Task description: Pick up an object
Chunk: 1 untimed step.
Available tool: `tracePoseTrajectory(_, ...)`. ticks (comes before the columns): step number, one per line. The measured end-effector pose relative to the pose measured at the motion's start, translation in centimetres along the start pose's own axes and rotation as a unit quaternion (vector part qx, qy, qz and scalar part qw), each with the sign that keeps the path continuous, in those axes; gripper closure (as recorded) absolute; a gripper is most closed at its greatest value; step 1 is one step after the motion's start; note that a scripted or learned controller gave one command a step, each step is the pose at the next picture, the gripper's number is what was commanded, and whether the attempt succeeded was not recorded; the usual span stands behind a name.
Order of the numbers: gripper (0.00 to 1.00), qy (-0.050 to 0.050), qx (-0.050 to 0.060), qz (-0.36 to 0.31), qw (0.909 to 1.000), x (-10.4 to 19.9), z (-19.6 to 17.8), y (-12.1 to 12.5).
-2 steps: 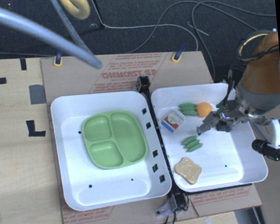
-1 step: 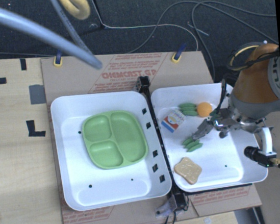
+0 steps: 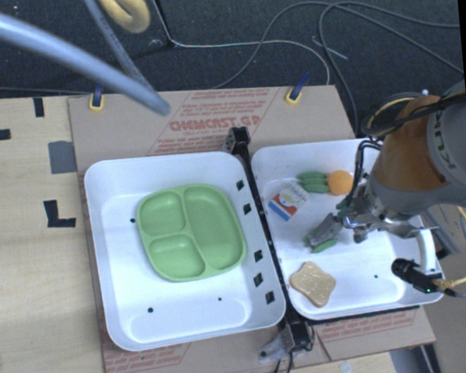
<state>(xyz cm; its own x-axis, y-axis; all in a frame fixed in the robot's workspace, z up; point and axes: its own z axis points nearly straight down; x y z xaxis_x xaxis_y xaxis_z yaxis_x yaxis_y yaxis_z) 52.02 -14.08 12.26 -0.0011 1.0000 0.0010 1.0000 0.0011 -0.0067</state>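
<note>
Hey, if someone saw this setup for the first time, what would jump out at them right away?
Probably the green divided plate, lying alone in the left bin. Next, the grey arm with its orange band, reaching into the right bin, its gripper low beside a green item. Around it lie a carrot, a small packet and a toast slice.

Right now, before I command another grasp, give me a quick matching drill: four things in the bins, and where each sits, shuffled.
Things:
1. green divided plate
2. toast slice
3. orange ball
4. small packet

Places:
A. near front edge of right bin
B. left bin
C. right bin, beside the divider, toward the back
D. back of right bin, beside a green item

Pairs: 1-B, 2-A, 3-D, 4-C
</note>
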Motion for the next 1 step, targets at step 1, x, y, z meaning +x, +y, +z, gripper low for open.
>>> tracePoseTrajectory(1,0.00,-0.001,-0.003,0.000,1.0000,0.01,3.91,0.03)
